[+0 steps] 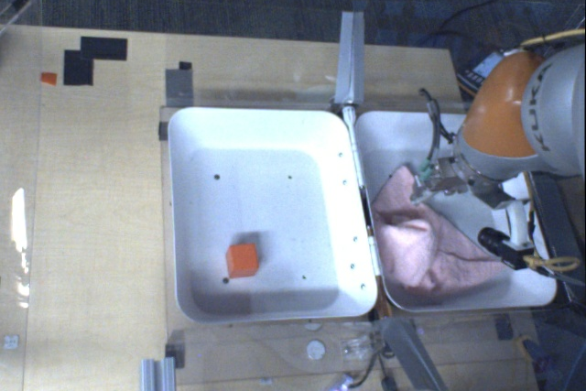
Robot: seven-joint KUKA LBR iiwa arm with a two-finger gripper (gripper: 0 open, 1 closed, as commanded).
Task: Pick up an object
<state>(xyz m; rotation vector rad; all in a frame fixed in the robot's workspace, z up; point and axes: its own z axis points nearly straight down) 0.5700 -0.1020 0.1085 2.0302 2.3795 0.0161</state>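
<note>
the pale wooden bench (92, 224) takes up most of the view, with a dark carpeted floor along its far side. on it sit two shallow white bins side by side, touching along a shared edge near the middle of the scene. the left bin (197, 142) is the larger in view, roughly square with rounded corners, and its floor shows a few small dark dots. the right bin (389, 133) is partly covered by the arm, which reaches in from the right. the arm (549, 114) is grey with a broad orange band (499, 110) above the wrist, and it hangs over the far right part of the right bin. a crumpled pink cloth (421, 243) lies in the right bin, filling much of its near half and rising toward the bin's left wall. the gripper (428, 181) is low over the far upper edge of the pink cloth, seemingly touching or just above it; whether it is parted, closed or gripping any fabric cannot be told from this angle. a small orange block (243, 260) rests alone on the floor of the left bin, toward its near left part, well apart from the gripper. on the far left of the bench lie black rectangular markers (92, 58) and, just left of them, a tiny orange square (48, 79).
</note>
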